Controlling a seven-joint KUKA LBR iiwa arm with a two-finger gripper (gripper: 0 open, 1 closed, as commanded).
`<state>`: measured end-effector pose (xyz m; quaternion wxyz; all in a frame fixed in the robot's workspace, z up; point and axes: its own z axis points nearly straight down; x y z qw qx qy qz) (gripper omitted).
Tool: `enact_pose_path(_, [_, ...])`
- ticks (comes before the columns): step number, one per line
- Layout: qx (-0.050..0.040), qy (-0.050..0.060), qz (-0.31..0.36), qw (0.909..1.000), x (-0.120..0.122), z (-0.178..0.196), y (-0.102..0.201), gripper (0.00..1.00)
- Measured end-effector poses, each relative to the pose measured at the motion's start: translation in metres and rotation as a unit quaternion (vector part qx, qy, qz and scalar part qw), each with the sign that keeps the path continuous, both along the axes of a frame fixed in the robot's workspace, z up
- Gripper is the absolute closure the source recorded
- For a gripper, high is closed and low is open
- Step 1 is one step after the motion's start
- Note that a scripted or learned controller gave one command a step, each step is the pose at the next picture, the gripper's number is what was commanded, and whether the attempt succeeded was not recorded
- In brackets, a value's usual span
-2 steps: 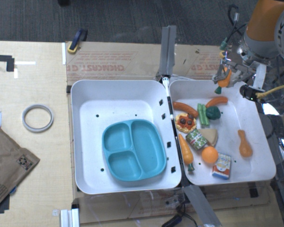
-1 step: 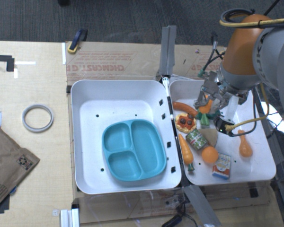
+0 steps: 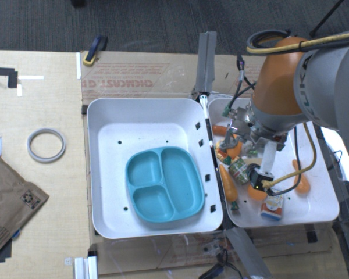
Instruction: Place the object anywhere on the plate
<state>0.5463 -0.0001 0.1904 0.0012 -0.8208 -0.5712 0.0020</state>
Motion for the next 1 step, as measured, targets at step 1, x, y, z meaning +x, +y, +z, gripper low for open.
enact_pose_path(1, [-0.0001,0.000,0.000,1.0000,0.0000,0.0001,-0.0003,0.00])
